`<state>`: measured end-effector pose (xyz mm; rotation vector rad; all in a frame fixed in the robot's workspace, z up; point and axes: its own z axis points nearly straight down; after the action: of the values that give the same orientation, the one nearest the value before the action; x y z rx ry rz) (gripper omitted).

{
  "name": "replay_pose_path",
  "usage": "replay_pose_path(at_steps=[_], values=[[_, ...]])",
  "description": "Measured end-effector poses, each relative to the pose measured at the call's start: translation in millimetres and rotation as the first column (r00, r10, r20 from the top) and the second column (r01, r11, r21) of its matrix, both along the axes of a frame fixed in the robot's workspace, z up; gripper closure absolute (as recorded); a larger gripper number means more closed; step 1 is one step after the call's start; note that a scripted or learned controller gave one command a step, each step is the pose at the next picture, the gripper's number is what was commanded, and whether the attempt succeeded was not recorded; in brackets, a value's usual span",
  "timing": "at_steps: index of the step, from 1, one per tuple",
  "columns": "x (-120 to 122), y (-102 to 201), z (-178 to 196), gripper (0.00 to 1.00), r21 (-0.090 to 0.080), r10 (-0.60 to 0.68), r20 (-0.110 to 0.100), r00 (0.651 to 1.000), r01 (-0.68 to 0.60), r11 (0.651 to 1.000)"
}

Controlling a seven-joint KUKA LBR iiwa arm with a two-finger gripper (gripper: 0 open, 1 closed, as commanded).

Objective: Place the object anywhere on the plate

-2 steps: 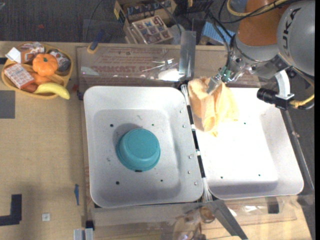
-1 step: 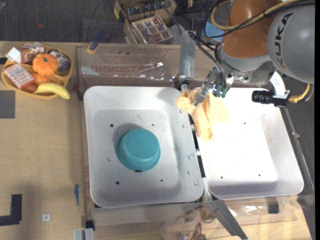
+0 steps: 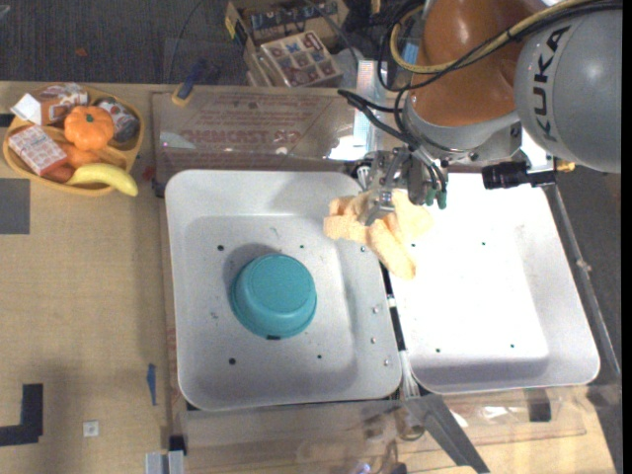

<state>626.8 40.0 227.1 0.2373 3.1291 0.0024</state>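
A teal round plate [image 3: 275, 294] lies in the left bin [image 3: 197, 215], slightly left of its middle. A pale yellow, soft crumpled object [image 3: 390, 233] hangs over the ridge between the two bins, at the left bin's upper right corner. My gripper [image 3: 380, 203] is directly above it, shut on its top, and the yellow material bunches up around the fingertips. The object is up and to the right of the plate, well apart from it. The grey arm with its orange band reaches in from the upper right.
The right bin [image 3: 494, 304] sits beside the left one, sharing the middle ridge. A basket with a banana and an orange toy [image 3: 74, 146] sits at the far left on the bench. Boxes and cables lie behind the bins.
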Motion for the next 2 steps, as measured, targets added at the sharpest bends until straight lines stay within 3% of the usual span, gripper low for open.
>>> replay_pose_path(at_steps=[1, 2], values=[[-22, 39, -7, 1.0, 0.0, 0.146, 0.0, 0.989, -0.146, 0.989], [-56, 86, 3, 1.0, 0.0, 0.149, -0.001, 0.989, -0.149, 0.989]])
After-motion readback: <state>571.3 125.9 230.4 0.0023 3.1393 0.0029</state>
